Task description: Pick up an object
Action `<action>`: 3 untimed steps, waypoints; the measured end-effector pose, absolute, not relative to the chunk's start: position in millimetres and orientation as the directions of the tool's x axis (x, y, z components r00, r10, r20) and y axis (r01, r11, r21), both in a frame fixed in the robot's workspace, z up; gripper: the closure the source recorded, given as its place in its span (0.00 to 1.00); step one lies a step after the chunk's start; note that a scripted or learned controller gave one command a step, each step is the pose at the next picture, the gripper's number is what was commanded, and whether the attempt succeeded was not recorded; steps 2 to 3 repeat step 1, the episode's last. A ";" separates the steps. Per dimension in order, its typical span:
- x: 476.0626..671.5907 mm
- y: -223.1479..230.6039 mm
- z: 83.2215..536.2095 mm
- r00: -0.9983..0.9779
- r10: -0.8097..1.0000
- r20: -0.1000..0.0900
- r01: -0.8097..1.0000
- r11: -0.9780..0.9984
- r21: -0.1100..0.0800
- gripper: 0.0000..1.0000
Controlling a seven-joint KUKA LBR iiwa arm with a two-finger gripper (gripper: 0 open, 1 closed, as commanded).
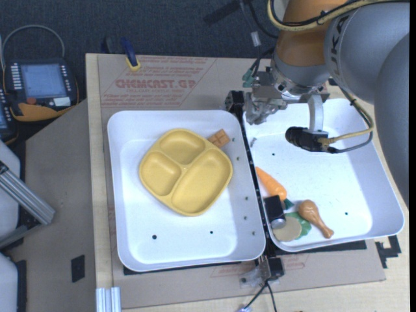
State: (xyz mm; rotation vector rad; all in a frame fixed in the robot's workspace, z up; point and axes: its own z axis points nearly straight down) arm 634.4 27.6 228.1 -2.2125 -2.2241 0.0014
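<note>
The objects, an orange carrot (271, 182), a drumstick (315, 216) and a black block (273, 208), all lie unpicked in the right bin (364, 181) while the gripper (260, 112) hangs above its far-left corner, jaw state impossible to tell.

Brown bench (162, 77) — two white bins (130, 226) side by side
</note>
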 end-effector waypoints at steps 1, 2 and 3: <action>627.7 92.4 226.6 -0.007 1.000 0.002 1.000 0.007 -0.003 1.00; 627.7 92.4 226.6 -0.007 1.000 0.002 1.000 0.007 -0.003 1.00; 627.7 92.4 226.6 -0.007 1.000 0.002 1.000 0.007 -0.003 1.00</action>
